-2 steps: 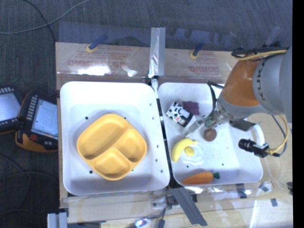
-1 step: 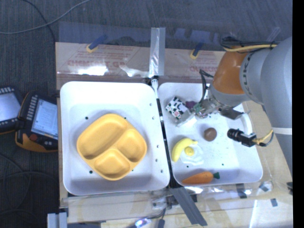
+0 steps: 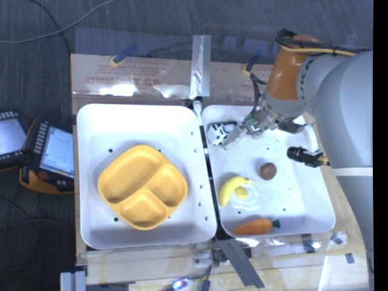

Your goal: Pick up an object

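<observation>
**Stock on my counter: two bins, five loose items**

- **Bins, two.** Shallow, white, smooth, with rounded corners, sitting side by side. The left bin (image 3: 91, 162) and the right bin (image 3: 303, 193) are touching along the middle seam.
- **Tray, one.** A yellow sectioned tray (image 3: 142, 185), glossy moulded plastic with three rounded wells, is lying turned at a slant in the middle of the left bin.
- **Banana, one.** A small yellow toy banana (image 3: 229, 187), curved and smooth, is lying in the right bin near its left wall.
- **Fried egg, one.** A flat white toy egg (image 3: 244, 197) with a round yellow yolk is touching the banana on its right.
- **Brown ball, one.** A small round brown object (image 3: 268, 171), matte, is sitting near the middle of the right bin, apart from the rest.
- **Carrot, one.** An orange tapered carrot (image 3: 253, 226) with a dark green stub is lying along the near wall.
- **Black-and-white item, one.** A small patterned object (image 3: 219, 132) is sitting in the far left corner of the right bin; I cannot tell its shape.
- **My tool, one.** My tool (image 3: 235, 135) is reaching down at that corner, just beside the patterned object. I cannot tell whether it is released or clenched.
</observation>
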`<state>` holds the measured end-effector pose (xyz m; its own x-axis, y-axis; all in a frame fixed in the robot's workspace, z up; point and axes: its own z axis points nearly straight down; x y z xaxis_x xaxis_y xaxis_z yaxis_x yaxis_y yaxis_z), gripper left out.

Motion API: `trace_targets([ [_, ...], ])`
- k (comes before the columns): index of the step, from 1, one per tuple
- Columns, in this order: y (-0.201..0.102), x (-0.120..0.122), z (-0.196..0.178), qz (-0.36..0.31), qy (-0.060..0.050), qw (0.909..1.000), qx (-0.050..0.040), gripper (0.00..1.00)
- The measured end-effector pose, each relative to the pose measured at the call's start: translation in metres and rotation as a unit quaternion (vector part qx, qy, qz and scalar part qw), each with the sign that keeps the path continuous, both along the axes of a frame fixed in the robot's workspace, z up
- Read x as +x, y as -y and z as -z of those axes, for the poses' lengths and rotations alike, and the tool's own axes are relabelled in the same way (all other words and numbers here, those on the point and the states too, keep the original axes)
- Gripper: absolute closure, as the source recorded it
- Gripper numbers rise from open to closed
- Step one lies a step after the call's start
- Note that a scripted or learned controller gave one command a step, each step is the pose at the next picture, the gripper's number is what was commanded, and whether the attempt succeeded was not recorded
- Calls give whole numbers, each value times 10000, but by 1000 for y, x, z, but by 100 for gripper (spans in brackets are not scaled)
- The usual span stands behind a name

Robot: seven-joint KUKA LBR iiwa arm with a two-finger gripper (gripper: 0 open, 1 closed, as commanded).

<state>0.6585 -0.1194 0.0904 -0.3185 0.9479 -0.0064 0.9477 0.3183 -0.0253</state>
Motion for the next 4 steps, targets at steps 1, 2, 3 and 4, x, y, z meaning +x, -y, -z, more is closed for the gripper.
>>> trace_targets([
  [1,46,4,-11,472,5,9989,68,0],
  [2,45,1,-16,462,-93,9989,54,100],
  [3,45,2,-17,460,-70,9989,50,0],
  [4,71,-30,-1,-264,171,9995,54,0],
])
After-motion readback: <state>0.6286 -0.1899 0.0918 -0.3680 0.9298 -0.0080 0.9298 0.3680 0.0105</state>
